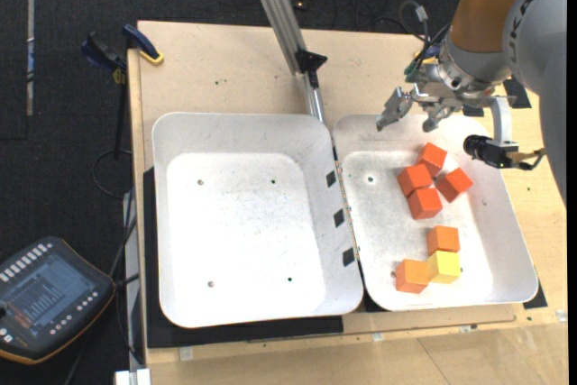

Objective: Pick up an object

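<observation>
- Camera view: the gripper (415,114) hangs over the far edge of the right bin (505,230), fingers spread apart, nothing between them
- Four orange blocks (425,185) cluster just below it
- Nearer the front, a yellow block (445,267) touches two orange ones

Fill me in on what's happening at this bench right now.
A grey robot arm reaches in from the right, its gripper hovering over the far end of the right bin with nothing between its fingers. Below it lie orange blocks and one yellow block. No block has been picked up yet.
</observation>
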Robot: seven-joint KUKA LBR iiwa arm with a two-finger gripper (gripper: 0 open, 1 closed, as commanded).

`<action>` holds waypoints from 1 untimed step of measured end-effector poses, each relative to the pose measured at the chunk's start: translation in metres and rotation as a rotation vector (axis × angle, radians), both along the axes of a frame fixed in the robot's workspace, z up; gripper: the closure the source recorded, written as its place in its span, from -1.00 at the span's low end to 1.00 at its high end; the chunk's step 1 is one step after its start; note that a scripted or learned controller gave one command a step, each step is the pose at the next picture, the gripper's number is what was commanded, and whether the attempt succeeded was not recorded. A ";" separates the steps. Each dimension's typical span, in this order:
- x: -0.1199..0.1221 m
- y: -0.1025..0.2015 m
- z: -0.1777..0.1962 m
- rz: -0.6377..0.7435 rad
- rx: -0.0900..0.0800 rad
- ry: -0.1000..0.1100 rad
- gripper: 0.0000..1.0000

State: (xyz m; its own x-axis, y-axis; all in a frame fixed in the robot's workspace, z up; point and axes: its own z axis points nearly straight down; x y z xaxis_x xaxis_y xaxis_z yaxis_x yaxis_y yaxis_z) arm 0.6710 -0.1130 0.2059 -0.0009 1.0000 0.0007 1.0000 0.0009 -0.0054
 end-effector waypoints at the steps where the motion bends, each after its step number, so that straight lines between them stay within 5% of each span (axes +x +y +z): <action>1: 0.001 0.000 0.003 0.002 -0.001 -0.005 -1.00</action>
